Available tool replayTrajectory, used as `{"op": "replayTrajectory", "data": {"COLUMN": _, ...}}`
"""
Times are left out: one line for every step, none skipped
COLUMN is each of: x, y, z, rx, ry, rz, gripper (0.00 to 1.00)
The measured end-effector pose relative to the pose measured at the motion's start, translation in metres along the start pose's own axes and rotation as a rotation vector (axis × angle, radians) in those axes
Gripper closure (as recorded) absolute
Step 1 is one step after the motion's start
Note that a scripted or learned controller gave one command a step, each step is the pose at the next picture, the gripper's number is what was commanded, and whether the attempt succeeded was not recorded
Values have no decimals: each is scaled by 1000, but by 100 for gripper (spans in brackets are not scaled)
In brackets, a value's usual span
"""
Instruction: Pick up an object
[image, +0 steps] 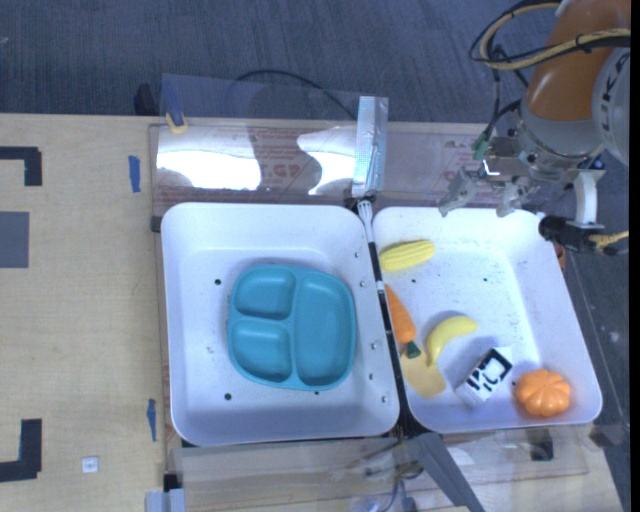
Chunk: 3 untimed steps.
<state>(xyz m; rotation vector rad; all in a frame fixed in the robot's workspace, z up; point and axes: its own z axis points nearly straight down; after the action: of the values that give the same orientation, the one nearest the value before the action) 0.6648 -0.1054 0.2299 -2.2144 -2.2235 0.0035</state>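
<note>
The right bin (545, 290) holds a yellow corn cob (407, 255) near its far left corner and an orange carrot (401, 320) along the left wall. A yellow banana (449, 335) lies mid-bin, with a flat yellow piece (425, 379) just below it. Toward the front sit a white block with black marks (487, 373) and an orange pumpkin (543, 392). My gripper (479, 200) hangs over the bin's far edge, above and right of the corn. Its fingers are spread open with nothing between them.
The left bin (190, 300) holds a blue divided plate (294, 325). A metal post (369, 145) stands behind the divider between the bins. Yellow and black cables (520, 35) loop around the arm at the upper right.
</note>
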Motion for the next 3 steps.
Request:
{"op": "replayTrajectory", "data": {"x": 9, "y": -42, "z": 133, "rx": 6, "ry": 2, "rz": -232, "gripper": 0}}
{"op": "replayTrajectory", "data": {"x": -30, "y": -43, "z": 144, "rx": -5, "ry": 0, "rz": -307, "gripper": 0}}
{"op": "replayTrajectory", "data": {"x": 6, "y": -2, "z": 145, "rx": -8, "ry": -3, "rz": -332, "gripper": 0}}
